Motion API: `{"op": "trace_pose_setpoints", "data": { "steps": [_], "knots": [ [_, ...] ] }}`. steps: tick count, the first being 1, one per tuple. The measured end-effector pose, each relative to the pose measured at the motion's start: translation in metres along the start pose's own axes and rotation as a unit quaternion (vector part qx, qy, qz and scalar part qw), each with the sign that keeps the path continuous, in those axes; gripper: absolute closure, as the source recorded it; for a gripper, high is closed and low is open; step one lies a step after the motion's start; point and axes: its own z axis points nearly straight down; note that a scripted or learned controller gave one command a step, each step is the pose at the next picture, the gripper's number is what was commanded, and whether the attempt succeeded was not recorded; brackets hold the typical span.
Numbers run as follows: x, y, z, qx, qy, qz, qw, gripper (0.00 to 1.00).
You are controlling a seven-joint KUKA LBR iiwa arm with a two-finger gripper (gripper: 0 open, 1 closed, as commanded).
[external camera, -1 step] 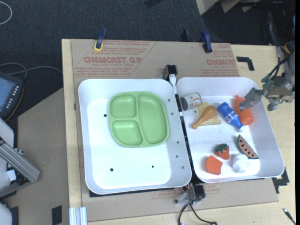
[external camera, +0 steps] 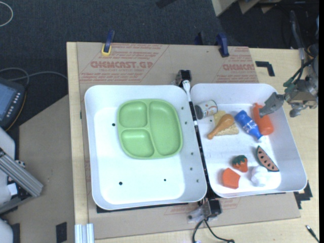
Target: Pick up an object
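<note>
The right bin (external camera: 293, 135) holds several small toys. A blue can (external camera: 248, 124) lies beside an orange-red piece (external camera: 264, 121), with an orange cone-shaped toy (external camera: 221, 126) and a small tin (external camera: 207, 108) to their left. Nearer the front are a watermelon slice (external camera: 267, 159), a red fruit with a green top (external camera: 240, 162), an orange block (external camera: 230, 178) and a white lump (external camera: 260, 176). My gripper (external camera: 282, 107) hangs at the bin's far right, just above the orange-red piece. It is open, with one grey finger (external camera: 270, 104) over that piece and nothing between the fingers.
The left bin (external camera: 101, 171) carries a green divided plate (external camera: 150, 128). A ridge where the two bins meet runs down the middle (external camera: 196, 135). Blue and yellow clamps (external camera: 107, 43) hold the cardboard at the back edge.
</note>
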Motion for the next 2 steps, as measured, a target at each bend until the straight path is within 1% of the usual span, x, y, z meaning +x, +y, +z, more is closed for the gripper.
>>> {"op": "trace_pose_setpoints", "data": {
  "steps": [1, 2],
  "knots": [
    [-0.003, -0.008, 0.059, 0.003, 0.001, 0.000, 1.0000, 0.00],
    [0.002, -0.007, 0.102, 0.003, 0.001, 0.000, 1.0000, 0.00]
  ]
}}
